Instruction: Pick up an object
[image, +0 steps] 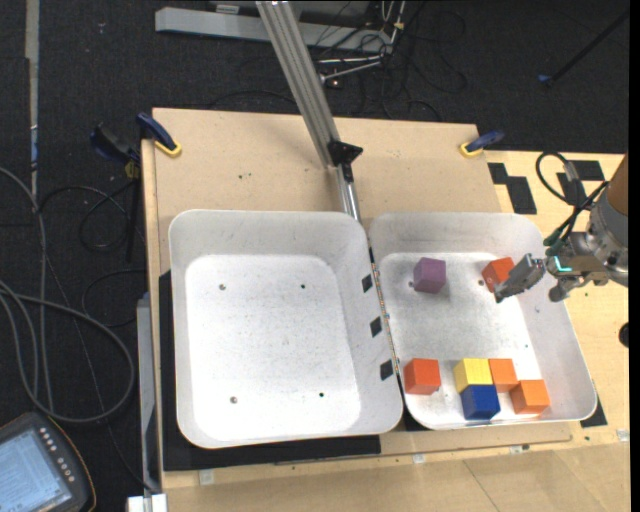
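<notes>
My gripper (537, 284) hangs over the right bin's (560, 340) far right part, open, with nothing between its fingers. A small orange block (496, 271) lies just left of the left finger (515, 280), touching or nearly touching it from outside. A purple cube (429, 274) sits further left in the same bin. Along the bin's near side lie an orange cube (422, 375), a yellow cube (474, 372), a blue cube (480, 401) and two more orange cubes (503, 371) (530, 396).
The left bin (190, 300) stands beside the right one, their rims meeting in the middle. A slanted metal pole (305, 80) rises from behind the bins. Clamps (160, 135) (480, 143) hold the board's far corners.
</notes>
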